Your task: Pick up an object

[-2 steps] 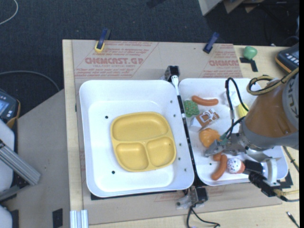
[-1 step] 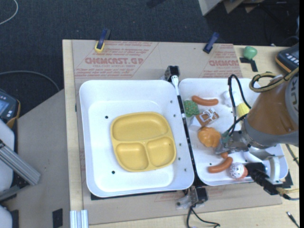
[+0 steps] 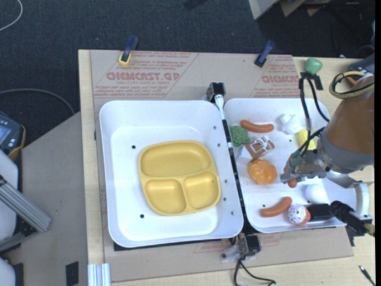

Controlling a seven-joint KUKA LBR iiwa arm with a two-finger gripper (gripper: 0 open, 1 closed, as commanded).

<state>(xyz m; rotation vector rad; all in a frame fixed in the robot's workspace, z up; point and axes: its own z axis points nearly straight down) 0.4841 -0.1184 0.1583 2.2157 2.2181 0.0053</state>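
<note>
A yellow divided tray [image 3: 177,176] sits in the left bin [image 3: 113,159]. In the right bin [image 3: 262,220], an orange ball [image 3: 262,172] lies just left of the gripper [image 3: 296,170], near it; whether the gripper is spread or pressed together cannot be told.

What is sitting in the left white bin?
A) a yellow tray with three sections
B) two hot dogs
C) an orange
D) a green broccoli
A: the yellow tray with three sections lies in the left bin, while the food toys are all in the right bin.
</note>
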